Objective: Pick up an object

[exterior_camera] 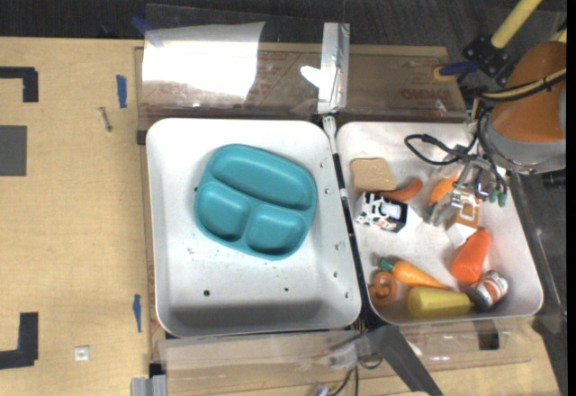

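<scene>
My gripper (455, 202) hangs low over the upper right part of the right bin (526, 246). Small orange pieces (441, 188) lie right beside and under it; whether it touches them I cannot make out. To its left lie an orange carrot-like piece (407, 190), a tan bread slice (372, 174) and a black-and-white spotted toy (382, 212). Below it sits an orange-red pepper shape (472, 256). Along the bin's front edge lie a carrot (416, 274), a yellow block (438, 301), a small round orange fruit (382, 289) and a silver-ended can (489, 289).
The left bin (171, 205) holds a teal divided plate (255, 201). A clear plastic wall with a metal bracket (333, 66) stands behind the bins. Black cables (432, 149) loop over the right bin near the arm's orange band (537, 102).
</scene>
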`<state>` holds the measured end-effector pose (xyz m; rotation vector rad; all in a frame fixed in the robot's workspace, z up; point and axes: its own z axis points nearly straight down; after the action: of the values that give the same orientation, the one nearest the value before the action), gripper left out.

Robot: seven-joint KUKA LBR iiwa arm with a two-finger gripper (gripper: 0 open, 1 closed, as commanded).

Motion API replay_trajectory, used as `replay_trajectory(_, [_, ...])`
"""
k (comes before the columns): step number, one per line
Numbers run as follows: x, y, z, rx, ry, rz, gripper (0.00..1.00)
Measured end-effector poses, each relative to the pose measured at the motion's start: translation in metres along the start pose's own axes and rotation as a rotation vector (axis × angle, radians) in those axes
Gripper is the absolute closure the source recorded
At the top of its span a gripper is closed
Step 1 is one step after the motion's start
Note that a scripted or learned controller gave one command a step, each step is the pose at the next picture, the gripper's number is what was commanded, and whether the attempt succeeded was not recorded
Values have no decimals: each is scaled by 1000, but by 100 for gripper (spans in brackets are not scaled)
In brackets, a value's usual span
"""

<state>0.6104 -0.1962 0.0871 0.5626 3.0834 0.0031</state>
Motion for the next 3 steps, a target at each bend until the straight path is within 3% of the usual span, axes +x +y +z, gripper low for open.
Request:
replay_trajectory(1, [-1, 8, -9, -8, -1, -10, 100])
replay_trajectory(2, [-1, 4, -9, -3, -1, -5, 0])
replay_trajectory(3, [46, -37, -1, -1, -1, 78, 0])
